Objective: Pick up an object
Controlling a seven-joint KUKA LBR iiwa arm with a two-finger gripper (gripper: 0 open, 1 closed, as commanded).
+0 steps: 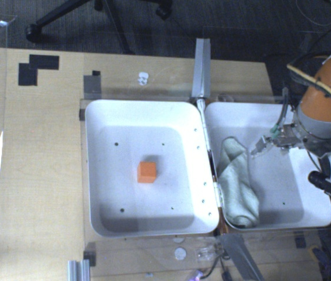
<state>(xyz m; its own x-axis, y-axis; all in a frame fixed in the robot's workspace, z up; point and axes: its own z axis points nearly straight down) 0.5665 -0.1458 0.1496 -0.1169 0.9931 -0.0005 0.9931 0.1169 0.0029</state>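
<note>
Orange cube (pixel 147 172) — left bin (pixel 95 157), gripper (pixel 260 147) beside cloth (pixel 236 183)

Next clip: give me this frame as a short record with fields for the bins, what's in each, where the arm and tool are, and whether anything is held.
left bin: one orange block, near the middle of the floor
right bin: a crumpled pale cloth along its left side
arm: over the right bin's right part
tool: above the right bin, just right of the cloth's upper end
held: nothing seen between the fingers
block and cloth: in separate bins, apart
</note>
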